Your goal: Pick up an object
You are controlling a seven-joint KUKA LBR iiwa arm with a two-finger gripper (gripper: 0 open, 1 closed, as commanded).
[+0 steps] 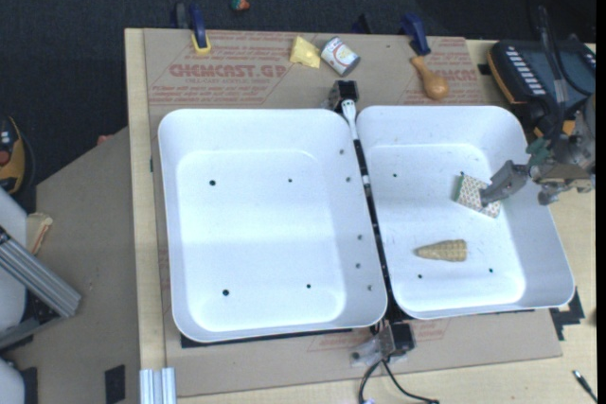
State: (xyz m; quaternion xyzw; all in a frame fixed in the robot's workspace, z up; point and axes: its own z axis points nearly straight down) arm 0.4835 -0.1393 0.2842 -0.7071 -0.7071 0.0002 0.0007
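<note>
In the right bin (417, 132), a small speckled grey-white square pad (470, 192) lies near the right wall. A tan waffle-cone-shaped object (442, 251) lies on its side below it. My gripper (519, 194) reaches in over the bin's right rim and is open. Its left finger (499, 184) touches the pad's right edge, and its right finger (551, 194) stands apart near the rim. Nothing is held between the fingers.
The left bin (180, 203) sits beside the right one. On the board behind the bins lie a yellow piece (305, 53), a small white box (340, 56) and a tan wooden object (431, 79). Blue clamps (199, 28) hold the board's back edge.
</note>
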